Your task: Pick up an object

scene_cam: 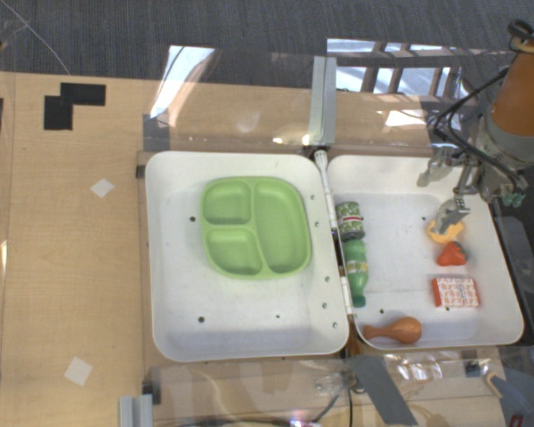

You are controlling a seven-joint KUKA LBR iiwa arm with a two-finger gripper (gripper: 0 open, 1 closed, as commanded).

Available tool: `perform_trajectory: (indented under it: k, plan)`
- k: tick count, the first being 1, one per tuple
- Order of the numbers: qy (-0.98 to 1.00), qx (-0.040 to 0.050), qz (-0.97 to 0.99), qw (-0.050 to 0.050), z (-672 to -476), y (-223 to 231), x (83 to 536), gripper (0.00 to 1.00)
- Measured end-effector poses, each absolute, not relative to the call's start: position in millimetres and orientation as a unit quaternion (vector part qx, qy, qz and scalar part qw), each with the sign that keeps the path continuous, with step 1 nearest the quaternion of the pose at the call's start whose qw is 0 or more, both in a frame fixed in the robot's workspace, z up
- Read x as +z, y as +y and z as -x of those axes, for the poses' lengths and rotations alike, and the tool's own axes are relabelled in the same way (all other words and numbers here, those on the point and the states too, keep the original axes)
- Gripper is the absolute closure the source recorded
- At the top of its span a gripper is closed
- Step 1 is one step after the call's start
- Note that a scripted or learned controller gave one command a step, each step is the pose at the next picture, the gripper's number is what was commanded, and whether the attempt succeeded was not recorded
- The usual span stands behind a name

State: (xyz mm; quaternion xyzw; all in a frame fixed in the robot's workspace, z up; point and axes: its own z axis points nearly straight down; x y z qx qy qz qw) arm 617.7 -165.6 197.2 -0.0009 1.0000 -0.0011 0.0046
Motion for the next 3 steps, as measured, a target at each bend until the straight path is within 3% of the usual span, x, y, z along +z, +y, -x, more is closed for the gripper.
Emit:
perform_trajectory:
  k: [1,2,3]
  plan:
    - [0.997,-0.0004,0.075,0.004,-669.5,-119.5,89.7,0.00]
    - [0.997,-0.0020,0.078,0.012,-673.6,-118.4,104.5,1.00]
    - [1.000,0.0004,-0.017,0.009,-634.7,-68.3,191.5,1.00]
